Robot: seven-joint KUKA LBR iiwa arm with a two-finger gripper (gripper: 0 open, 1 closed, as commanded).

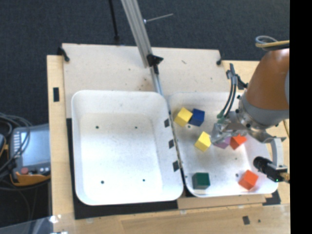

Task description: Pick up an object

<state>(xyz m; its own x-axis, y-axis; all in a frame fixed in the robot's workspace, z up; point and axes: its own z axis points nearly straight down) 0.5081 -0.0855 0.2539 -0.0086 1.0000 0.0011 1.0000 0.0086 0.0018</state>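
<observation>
1. The table (56, 145) is light wood with a matt, faintly speckled top board.
2. The left bin (78, 130) and the right bin (214, 99) look like smooth white plastic with a dull sheen, flecked with dark specks.
3. The blocks, such as the yellow block (203, 141) and the green block (201, 180), have a plain matt finish.
4. The slanted rail (136, 26) is ribbed, silvery metal.
5. The arm's orange band (270, 77) looks smooth and semi-glossy.
6. The floor (48, 13) looks like dark, rough carpet.

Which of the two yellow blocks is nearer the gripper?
The lone yellow block, just left of the gripper; the other yellow block touches the blue block.
</observation>
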